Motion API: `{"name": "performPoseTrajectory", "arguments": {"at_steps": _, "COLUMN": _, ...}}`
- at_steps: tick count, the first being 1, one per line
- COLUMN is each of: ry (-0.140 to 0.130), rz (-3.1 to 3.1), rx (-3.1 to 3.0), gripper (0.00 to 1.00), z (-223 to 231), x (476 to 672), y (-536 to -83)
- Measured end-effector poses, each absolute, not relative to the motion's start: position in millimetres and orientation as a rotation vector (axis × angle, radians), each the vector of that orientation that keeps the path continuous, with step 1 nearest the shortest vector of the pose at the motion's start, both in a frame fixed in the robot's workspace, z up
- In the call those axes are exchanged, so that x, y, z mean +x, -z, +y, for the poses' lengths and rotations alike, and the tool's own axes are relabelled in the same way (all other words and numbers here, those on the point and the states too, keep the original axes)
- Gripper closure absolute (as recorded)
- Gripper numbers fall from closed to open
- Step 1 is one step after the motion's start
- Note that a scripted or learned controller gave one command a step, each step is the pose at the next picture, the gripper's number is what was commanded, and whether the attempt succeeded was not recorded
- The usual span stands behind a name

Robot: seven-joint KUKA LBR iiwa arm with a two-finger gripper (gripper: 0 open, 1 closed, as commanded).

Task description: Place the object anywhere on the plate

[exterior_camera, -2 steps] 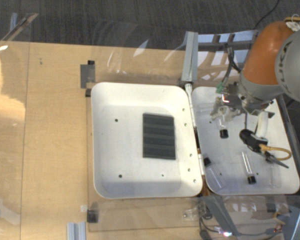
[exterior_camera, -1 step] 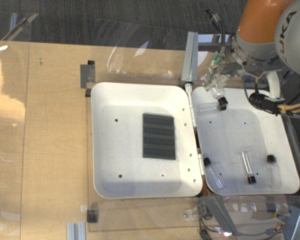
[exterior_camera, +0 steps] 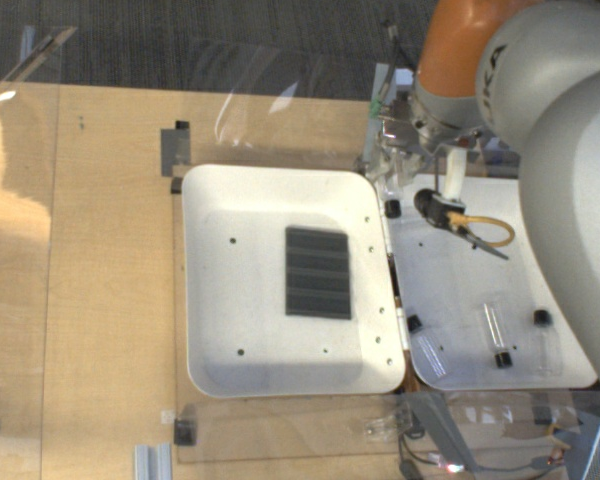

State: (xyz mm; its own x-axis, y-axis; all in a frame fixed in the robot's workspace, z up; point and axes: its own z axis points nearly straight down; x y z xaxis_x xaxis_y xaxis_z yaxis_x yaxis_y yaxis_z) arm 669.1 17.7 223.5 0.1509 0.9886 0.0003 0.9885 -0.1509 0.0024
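— Two bins; what's inside?
— Left bin: a dark ribbed slab, lying flat mid-floor. Right bin: a clear tube near side. Gripper over its far-left corner; its grip I cannot tell.

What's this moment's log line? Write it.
pincer: over right bin, upper-left corner | slab: flat, left bin centre

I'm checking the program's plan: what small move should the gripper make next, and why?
Probably carry the gripper toward the near side of the right bin, over the clear tube. The tube lies there, the dark slab in the left bin bears nothing, and the gripper hangs at the bin's far corner.
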Motion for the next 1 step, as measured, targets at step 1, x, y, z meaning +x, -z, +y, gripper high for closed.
{"name": "performPoseTrajectory", "arguments": {"at_steps": 1, "ry": -0.002, "rz": 1.023, "rx": 2.97, "gripper": 1.0, "z": 59.0, "x": 668.8, "y": -209.4}}
